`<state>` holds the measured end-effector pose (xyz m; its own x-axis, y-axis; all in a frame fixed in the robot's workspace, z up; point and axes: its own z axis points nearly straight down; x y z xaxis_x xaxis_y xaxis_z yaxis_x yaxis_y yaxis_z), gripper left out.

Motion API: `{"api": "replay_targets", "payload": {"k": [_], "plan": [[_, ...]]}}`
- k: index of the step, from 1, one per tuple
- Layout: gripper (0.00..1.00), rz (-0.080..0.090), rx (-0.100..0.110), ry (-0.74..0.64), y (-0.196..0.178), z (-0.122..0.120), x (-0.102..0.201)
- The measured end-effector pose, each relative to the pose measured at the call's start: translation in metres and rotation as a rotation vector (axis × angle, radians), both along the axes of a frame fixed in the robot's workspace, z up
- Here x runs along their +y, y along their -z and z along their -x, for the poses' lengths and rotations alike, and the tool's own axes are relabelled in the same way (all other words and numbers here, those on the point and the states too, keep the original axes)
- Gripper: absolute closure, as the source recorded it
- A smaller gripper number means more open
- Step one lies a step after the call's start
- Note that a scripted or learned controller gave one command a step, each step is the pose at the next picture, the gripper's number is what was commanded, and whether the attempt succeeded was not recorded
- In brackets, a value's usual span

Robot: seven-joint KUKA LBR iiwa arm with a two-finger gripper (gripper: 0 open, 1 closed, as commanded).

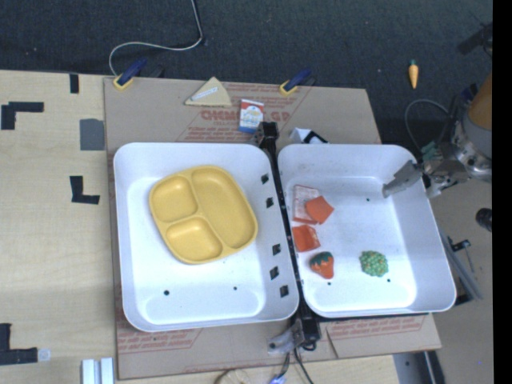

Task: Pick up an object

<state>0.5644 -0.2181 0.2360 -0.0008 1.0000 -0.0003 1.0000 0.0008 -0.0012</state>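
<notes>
The right bin (400,294) holds several small items. An orange block (319,210) lies on a pale flat packet (302,197), with a second orange piece (306,238) just below. A red-orange fruit with a green top (322,265) and a green broccoli-like lump (374,263) sit nearer the front. My gripper (398,184) hangs over the bin's upper right corner, apart from all of them. Nothing shows in it.
The left bin (136,286) carries a yellow divided plate (202,213). Behind the bins on the cardboard are a small white and red box (251,117) and a tan wedge (210,94). Black clips (277,250) join the bins at the middle.
</notes>
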Motion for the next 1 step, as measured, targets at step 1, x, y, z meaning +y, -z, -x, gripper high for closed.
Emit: {"api": "replay_targets", "payload": {"k": [1], "plan": [[0.0, -0.002, 0.001, -0.001, 0.063, 0.0147, 0.0506]]}}
